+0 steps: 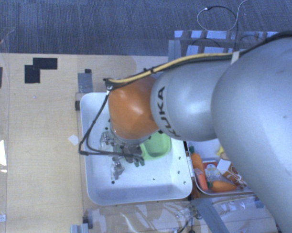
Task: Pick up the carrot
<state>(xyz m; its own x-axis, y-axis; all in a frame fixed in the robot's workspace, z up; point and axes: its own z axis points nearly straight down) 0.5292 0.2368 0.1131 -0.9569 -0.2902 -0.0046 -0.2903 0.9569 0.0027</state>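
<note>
An orange carrot (198, 165) lies at the left end of the right bin (200, 187), pointing along the bin's wall. A second orange piece (223, 186) rests near that bin's front rim. My gripper (118, 170) hangs below the orange wrist band, low over the floor of the left bin (98, 187). It is well left of the carrot, on the other side of the wall between the bins. The big grey arm hides most of the right bin.
A light green object (157, 145) sits in the left bin just right of the gripper, partly under the wrist. Small packaged items (213, 172) lie between the two orange pieces. A black cable (89, 139) loops from the wrist over the left bin.
</note>
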